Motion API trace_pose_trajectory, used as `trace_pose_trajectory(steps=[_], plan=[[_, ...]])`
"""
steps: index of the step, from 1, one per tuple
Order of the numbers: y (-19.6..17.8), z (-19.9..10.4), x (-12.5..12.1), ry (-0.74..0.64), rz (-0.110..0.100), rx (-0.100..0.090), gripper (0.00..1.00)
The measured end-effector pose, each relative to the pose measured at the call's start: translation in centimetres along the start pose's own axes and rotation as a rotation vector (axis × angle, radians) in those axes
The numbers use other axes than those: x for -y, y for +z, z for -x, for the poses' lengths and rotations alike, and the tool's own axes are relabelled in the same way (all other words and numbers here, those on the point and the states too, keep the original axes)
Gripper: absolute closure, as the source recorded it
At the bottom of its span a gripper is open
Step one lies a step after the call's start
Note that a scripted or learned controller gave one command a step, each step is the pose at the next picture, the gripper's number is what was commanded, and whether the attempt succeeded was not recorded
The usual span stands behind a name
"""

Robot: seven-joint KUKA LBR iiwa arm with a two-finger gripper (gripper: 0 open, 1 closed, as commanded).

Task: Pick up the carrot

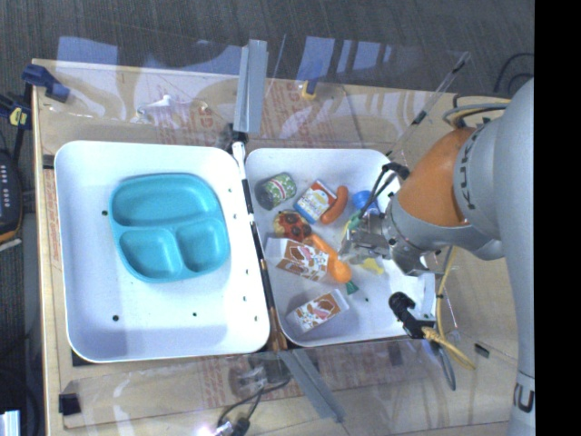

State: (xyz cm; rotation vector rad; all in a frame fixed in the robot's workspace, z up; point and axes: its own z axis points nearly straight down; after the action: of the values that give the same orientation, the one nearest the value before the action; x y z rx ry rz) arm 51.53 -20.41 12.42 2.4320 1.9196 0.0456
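Bench held two white bins; carrot (329,259) lay mid right bin (272,312) among food packs. My gripper (361,240) hovered just right of it, grip state unclear; I'd center over carrot, avoid packs

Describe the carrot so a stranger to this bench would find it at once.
Start at the right bin, the one crowded with small items, not the one holding the blue divided tray. Near its middle, just left of the gripper, lies the carrot, slanting down toward the right with a bit of green at its lower end. It is plain orange and tapered, unlike the printed cartons touching it.
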Motion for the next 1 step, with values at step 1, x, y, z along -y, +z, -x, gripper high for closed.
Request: trace_pose_trajectory(steps=[1], plan=[[0.0,0.03,0.01,0.0,0.0,0.001,0.0]])
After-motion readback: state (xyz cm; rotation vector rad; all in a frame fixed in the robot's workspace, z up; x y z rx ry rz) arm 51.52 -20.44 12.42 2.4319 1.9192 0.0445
